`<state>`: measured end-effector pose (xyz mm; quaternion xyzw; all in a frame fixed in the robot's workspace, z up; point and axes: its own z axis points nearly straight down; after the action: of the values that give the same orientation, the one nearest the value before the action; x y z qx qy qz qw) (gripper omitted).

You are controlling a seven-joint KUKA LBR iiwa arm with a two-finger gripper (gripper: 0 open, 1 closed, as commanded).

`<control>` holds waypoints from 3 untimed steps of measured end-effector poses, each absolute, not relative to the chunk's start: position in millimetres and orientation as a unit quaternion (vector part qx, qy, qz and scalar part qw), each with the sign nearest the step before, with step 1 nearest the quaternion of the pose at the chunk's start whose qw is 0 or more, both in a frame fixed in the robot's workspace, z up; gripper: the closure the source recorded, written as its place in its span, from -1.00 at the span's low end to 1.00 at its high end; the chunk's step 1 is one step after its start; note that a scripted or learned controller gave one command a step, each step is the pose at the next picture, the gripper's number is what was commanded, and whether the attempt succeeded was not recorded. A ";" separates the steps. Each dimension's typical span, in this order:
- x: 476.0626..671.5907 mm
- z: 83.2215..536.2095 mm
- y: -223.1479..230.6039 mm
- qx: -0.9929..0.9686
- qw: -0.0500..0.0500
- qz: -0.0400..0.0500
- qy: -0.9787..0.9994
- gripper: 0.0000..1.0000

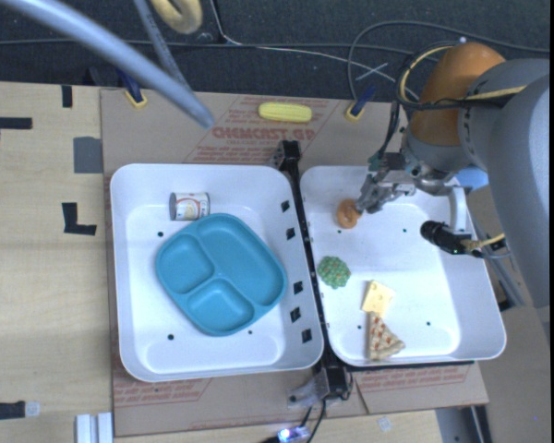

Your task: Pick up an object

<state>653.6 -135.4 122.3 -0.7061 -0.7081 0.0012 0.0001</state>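
Observation:
In the right bin (pixel 462 335) lie a small orange-brown food piece (pixel 349 214) at the upper left, a green broccoli floret (pixel 333 271), a yellow cheese wedge (pixel 378 297) and a pizza slice (pixel 382 339). My gripper (pixel 369 197) hangs over the bin's upper part, just right of the orange-brown piece, its fingertips pointing down toward the bin floor. Nothing shows between the fingers. The grey arm with its orange band (pixel 452 81) comes in from the upper right.
The left bin (pixel 129 247) holds a blue divided plate (pixel 221 272) and a small can (pixel 189 206) lying on its side. A yellow banana-like toy (pixel 284 112) rests on the cardboard behind the bins. Black cables run across the back.

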 end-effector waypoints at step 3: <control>662.2 291.8 -129.6 -0.707 -0.002 -0.001 -0.708 1.00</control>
<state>662.2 -129.6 291.8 -0.7067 -0.7075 -0.0012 -0.0023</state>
